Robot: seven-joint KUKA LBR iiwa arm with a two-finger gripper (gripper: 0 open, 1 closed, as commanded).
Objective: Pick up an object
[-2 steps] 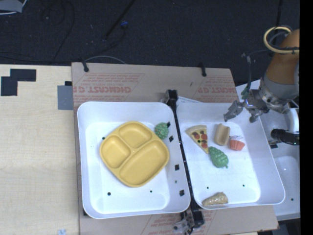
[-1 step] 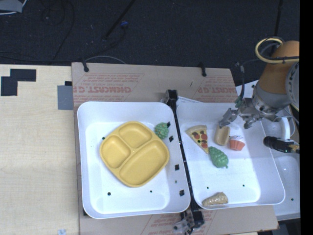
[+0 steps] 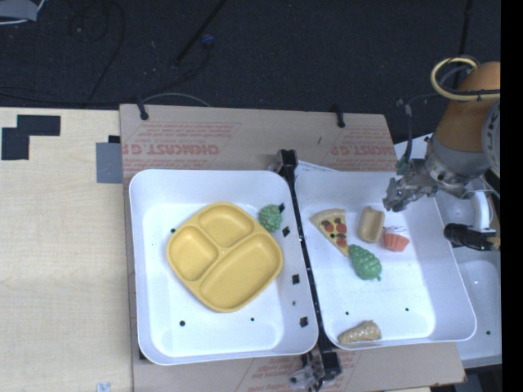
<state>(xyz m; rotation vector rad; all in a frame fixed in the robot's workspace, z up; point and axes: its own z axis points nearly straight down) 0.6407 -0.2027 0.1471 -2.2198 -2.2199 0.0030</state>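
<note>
Gripper sits right of centre above the right bin; jaw state cannot be determined; nearest candidates, a tan block and a cupcake toy, lie just below it, unheld.

Looks like a robotics lab setup: two white bins on a cardboard sheet over a plywood table, loose cables trailing across dark carpet behind.

Smooth glossy white plastic bins, matt yellow plastic divided plate, printed brown cardboard beneath, pale wood-look benchtop left
</note>
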